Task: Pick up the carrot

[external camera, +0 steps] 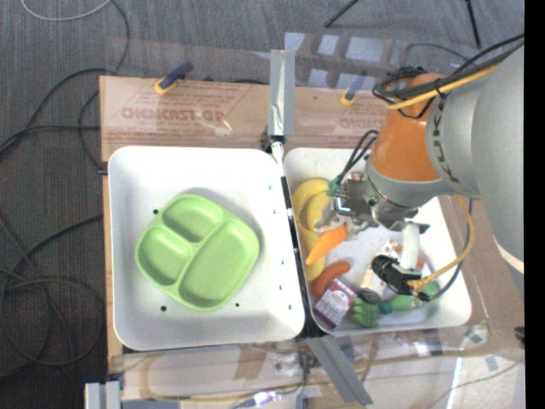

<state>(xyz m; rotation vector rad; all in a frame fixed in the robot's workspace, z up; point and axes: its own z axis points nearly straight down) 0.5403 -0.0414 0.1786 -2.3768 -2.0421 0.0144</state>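
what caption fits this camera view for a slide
The claw reaches down at the carrot beside a banana in the right bin; a green divided plate sits in the left bin.

Cardboard-topped bench [170, 113], left bin [128, 169], right bin [451, 305]

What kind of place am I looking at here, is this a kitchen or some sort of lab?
Most likely a robot lab bench, not a kitchen. A grey and orange arm reaches over two white bins, loose cables trail across the carpet, and the carrot, banana and green divided plate look like toy props.
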